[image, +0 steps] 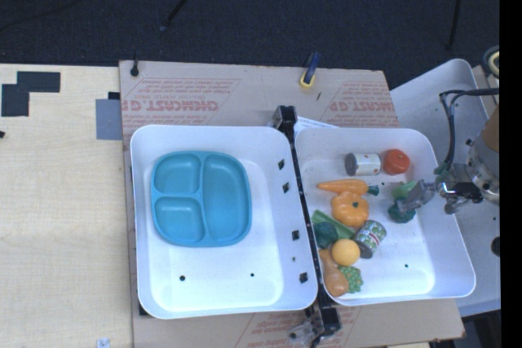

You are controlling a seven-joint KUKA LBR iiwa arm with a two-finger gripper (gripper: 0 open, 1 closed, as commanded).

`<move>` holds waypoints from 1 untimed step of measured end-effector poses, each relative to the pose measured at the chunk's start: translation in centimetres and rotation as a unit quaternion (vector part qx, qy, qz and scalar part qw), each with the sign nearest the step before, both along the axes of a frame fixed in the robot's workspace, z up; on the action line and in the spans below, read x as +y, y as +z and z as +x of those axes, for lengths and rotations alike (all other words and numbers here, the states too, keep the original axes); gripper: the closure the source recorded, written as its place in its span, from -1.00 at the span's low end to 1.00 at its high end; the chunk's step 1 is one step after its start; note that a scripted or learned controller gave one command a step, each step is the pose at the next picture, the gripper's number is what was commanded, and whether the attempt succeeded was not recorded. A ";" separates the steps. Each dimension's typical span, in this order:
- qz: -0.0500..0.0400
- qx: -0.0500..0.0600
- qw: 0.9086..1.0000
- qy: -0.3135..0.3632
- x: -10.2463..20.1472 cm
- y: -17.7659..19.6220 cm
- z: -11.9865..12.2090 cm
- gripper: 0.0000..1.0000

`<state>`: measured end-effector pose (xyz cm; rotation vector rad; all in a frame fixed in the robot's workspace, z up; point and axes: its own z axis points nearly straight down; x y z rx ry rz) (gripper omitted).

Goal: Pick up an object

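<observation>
Although the task names no one object, the toy food sits heaped in the right bin [444,257], at the centre right of the frame. Nearest the gripper [418,197] is a small green toy [403,206], lying just beside it, toward the bin's right side. It looks like light moulded plastic, stiff and probably smooth, so it may slip unless pinched across its narrow middle. Whether the gripper touches it cannot be told at this size.

Left of it lie an orange carrot [342,186] and an orange pepper [351,210], touching or nearly so. A small can [363,164] and a red tomato [396,161] sit side by side above them, toward the bin's upper edge. Lower down, a second tin [370,237], an orange ball [346,252] and some leafy green pieces [326,229] crowd against the bin's left wall. All seem light and rigid. The round ones would likely roll away from a poor grip; the cans offer straight sides to close on.

Reaching in from the right edge of the frame, the arm [473,183] hangs low over the bin's right side. Its gripper is small and blurred, so whether it is spread, clenched or grasping anything cannot be told.

The left bin [163,289] holds a blue divided plate [201,199].
</observation>
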<state>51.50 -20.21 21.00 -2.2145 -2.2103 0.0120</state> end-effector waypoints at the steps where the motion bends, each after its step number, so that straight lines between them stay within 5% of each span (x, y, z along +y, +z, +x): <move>1: -0.001 -0.006 1.000 0.001 0.0 0.7 0.3 -1.00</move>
